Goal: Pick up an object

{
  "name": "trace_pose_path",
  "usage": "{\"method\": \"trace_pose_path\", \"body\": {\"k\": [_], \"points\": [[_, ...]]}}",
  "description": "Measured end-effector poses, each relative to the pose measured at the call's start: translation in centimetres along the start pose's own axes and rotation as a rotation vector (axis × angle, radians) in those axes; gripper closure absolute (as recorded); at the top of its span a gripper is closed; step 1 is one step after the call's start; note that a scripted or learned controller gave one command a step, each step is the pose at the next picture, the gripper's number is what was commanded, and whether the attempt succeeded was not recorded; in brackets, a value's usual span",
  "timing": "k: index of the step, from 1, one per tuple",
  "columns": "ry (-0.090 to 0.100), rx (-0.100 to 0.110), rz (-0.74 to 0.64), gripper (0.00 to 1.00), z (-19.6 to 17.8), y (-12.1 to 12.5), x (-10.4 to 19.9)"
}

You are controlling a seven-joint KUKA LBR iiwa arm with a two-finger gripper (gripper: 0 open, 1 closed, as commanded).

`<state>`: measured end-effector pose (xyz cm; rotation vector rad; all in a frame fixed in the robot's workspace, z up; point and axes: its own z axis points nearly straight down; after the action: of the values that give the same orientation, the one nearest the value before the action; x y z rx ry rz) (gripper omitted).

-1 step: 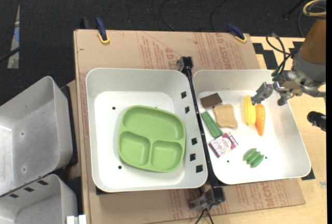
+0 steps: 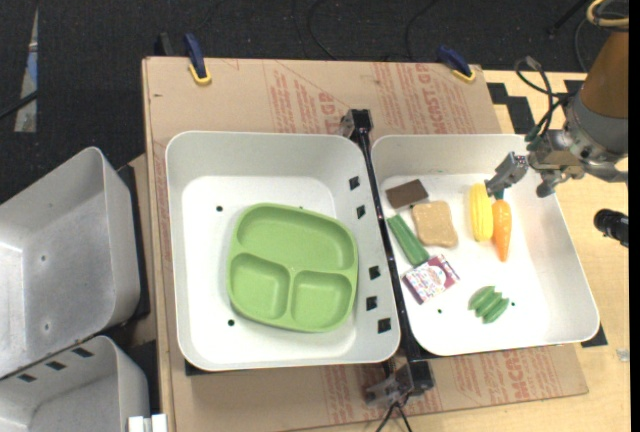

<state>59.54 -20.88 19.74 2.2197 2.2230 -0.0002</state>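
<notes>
With the gripper hung open and empty just up-right of the corn, it's the approach step, so a drop onto it is needed next.

A green divided plate sits in the left bin. Spare white bins lie at nine o'clock, and cables at twelve o'clock.

The arm reaches in from the right, its gripper over the right bin's far right corner, fingers seemingly apart.
</notes>
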Motion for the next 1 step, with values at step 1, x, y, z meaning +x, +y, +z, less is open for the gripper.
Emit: {"method": "trace_pose_path", "body": {"k": [1], "points": [[0.0, 0.001, -0.001, 0.0, 4.84, -0.02, 0.98]]}}
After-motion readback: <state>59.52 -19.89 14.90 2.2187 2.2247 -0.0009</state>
